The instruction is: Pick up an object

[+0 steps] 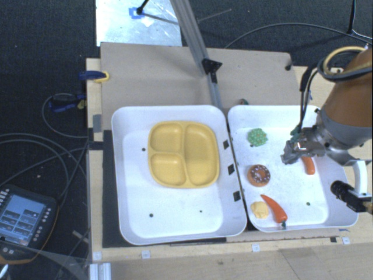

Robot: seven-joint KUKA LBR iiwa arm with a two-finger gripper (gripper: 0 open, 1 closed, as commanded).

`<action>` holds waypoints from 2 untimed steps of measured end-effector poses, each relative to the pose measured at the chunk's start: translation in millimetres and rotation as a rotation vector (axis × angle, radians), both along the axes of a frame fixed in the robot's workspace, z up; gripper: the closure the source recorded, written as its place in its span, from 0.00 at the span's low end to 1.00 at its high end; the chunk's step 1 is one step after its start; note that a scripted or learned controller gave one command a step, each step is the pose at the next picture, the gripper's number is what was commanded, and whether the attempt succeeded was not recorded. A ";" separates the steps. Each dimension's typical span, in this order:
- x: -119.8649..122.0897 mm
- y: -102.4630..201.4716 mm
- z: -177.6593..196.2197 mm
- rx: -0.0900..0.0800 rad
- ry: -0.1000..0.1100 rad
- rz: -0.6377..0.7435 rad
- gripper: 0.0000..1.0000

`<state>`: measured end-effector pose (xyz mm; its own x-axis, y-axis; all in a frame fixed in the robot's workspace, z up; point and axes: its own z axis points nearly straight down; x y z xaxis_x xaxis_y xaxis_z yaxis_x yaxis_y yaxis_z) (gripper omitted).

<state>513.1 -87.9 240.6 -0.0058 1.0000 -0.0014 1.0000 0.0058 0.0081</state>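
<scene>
The right bin (332,214) holds a green broccoli-like piece (257,137), a brown donut (259,175), a red chili pepper (274,207), a small yellow lump (260,210) and an orange sausage-shaped piece (308,165). My gripper (294,151) hangs low over the right bin's middle, just left of and above the orange piece and to the right of the broccoli. I see nothing held in it.
The left bin (134,214) carries a yellow divided plate (183,154). A grey pole (195,37) slants over the bench behind the bins. The arm's orange-banded wrist (349,98) covers the right bin's far right corner.
</scene>
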 end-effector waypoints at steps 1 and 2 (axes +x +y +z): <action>35.2 43.1 -11.7 0.002 0.005 0.004 1.00; 73.9 87.9 -19.5 0.003 0.005 0.005 1.00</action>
